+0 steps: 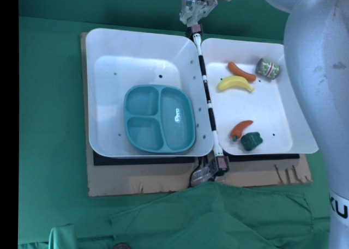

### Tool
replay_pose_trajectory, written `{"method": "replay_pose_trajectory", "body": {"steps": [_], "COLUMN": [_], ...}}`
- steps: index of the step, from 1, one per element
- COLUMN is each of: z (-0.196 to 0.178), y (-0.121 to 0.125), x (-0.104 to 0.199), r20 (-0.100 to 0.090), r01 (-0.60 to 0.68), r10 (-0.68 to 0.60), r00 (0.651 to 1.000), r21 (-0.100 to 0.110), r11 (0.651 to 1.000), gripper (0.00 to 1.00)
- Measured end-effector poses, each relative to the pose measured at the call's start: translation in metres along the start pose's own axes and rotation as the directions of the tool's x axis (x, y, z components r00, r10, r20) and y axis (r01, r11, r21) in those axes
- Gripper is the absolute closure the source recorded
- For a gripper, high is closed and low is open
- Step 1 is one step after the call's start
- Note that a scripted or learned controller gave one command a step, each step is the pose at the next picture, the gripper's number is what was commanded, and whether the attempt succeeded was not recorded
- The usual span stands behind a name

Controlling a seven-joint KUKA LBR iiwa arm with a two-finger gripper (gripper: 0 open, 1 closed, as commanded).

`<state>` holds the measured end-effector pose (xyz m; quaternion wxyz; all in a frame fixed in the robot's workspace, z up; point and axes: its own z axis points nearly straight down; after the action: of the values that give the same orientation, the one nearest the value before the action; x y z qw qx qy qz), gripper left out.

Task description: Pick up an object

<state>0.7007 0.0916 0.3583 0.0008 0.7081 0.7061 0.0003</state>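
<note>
The right bin [283, 128] holds several small objects: a yellow banana [235, 84], a reddish sausage [241, 71] just behind it, a green-and-white can [268, 68] lying on its side at the far right, an orange chili [240, 129], and a dark green pepper [251, 141] touching the chili's near end. My gripper [193, 18] hangs high above the far end of the divider between the two bins. It is well away from all of these objects, and nothing is seen in it.
A teal divided plate [160, 118] lies in the left bin [103, 57]. The black-and-white divider strip [207, 92] runs between the bins. The grey arm [316, 68] covers the right side, and green cloth [218, 215] lies in front.
</note>
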Motion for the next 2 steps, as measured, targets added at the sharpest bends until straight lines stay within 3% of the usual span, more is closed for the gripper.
{"method": "replay_pose_trajectory", "body": {"steps": [1,2], "z": [-0.027,-0.008], "y": [0.000,0.000], "x": [-0.078,-0.044], "r20": [0.001,0.000], "r01": [-0.001,0.001], "r10": [0.001,-0.001], "r00": [1.000,1.000], "r21": [-0.004,0.000], "r11": [1.000,1.000], "gripper": [1.00,1.00]}}
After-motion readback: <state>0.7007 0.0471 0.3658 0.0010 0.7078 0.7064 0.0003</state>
